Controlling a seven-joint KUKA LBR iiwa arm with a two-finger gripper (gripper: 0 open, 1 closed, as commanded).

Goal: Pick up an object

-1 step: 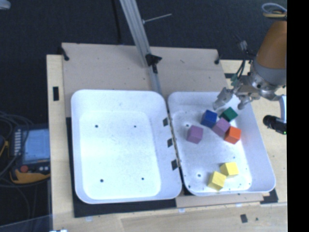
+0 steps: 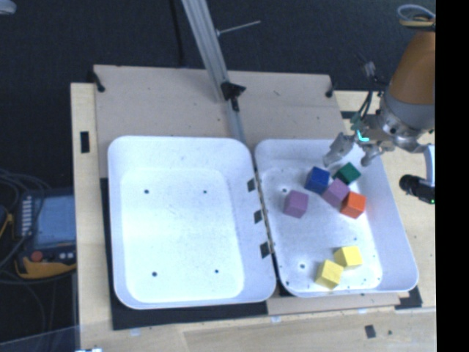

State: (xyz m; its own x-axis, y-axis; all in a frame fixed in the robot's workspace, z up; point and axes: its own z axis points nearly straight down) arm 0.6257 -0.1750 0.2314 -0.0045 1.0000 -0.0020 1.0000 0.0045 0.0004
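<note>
Seven cubes crowd the right bin; open, empty gripper should descend squarely over the green cube, upper right.

No readable text, label, brand or number on anything in view

Seven small cubes in right bin. Blue, green, purple, orange clustered, touching, toward far side. Second purple just left, apart. Two yellow near front edge, adjacent.
</note>
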